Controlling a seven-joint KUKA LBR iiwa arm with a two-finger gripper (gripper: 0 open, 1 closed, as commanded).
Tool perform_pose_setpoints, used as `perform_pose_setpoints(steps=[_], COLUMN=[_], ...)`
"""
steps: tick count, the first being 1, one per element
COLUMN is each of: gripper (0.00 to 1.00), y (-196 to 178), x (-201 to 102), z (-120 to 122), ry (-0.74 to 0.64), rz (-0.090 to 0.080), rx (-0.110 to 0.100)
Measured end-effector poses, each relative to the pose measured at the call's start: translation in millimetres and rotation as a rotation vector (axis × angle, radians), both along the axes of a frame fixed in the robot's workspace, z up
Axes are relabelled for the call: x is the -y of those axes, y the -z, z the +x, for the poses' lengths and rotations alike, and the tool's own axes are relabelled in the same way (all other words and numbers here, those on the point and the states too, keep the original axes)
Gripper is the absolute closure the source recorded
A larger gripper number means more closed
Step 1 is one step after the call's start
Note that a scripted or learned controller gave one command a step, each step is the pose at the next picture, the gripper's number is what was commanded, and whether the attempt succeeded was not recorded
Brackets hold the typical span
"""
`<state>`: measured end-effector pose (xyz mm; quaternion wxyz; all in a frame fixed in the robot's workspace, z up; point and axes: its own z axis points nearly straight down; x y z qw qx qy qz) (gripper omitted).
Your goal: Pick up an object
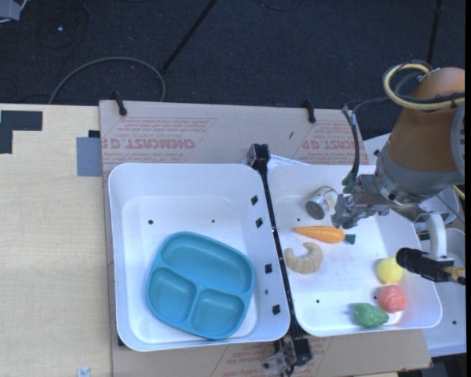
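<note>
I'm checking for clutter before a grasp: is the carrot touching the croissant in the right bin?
Apart. The camera view shows a strip of white bin floor between the carrot and the croissant below it.

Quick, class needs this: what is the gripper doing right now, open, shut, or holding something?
Gripper: cannot be told; it hangs just above the carrot in the right bin.
</note>
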<state>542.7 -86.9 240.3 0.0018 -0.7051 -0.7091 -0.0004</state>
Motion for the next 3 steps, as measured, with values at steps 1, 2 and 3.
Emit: perform_pose_setpoints(steps=[1, 2, 3], gripper=[1.00, 1.00, 1.00], y=[6.8, 2.5, 15.2], x=[-59.7, -113.5, -163.3], z=[-7.3, -11.9, -14.1], ry=[0.000, 0.000, 0.001], rz=[0.000, 0.000, -0.002], rx=[-0.003, -0.002, -0.005])
